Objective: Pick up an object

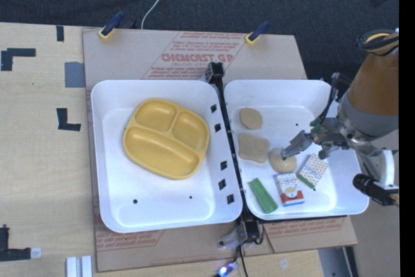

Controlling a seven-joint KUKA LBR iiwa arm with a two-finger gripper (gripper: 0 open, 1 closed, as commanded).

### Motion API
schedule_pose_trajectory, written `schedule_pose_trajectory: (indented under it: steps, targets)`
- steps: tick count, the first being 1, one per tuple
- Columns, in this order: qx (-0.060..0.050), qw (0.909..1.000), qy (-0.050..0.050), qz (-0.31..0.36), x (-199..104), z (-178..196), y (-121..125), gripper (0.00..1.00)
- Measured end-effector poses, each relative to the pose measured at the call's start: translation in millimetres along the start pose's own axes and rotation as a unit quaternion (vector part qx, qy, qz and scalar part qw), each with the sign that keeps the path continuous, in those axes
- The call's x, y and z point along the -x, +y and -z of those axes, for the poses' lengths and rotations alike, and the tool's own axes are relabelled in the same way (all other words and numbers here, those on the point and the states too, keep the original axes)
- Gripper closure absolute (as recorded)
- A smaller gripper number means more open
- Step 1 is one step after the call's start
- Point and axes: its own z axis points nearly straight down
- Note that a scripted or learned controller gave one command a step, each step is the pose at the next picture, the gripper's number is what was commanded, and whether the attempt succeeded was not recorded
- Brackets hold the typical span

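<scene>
The right bin [324, 91] holds several small items: a round tan biscuit [251, 119], a tan bread-like slab [253, 147], a round tan piece [283, 162], a green block [262, 195], a small red and blue carton [290, 189] and a white patterned packet [312, 170]. My gripper [305, 151] hangs low over the middle right of this bin, open. Its left finger [293, 146] reaches down to the round tan piece, and the other finger sits just above the packet. Nothing is held between them.
The left bin [104, 159] carries a yellow divided plate [167, 137]. A black divider with clips [224, 139] runs between the bins. The grey and orange arm [373, 94] stands over the right bin's right wall. Cardboard lies under both bins.
</scene>
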Motion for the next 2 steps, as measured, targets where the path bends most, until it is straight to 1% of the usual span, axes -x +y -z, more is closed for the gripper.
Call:
schedule_pose_trajectory:
  steps: [1, 2]
  targets:
    - [0.007, 1.0000, -0.001, 0.002, -0.5, 6.7, 2.9, 0.00]
    - [0.005, 1.0000, -0.001, 0.002, 1.5, -53.9, 10.0, 0.00]
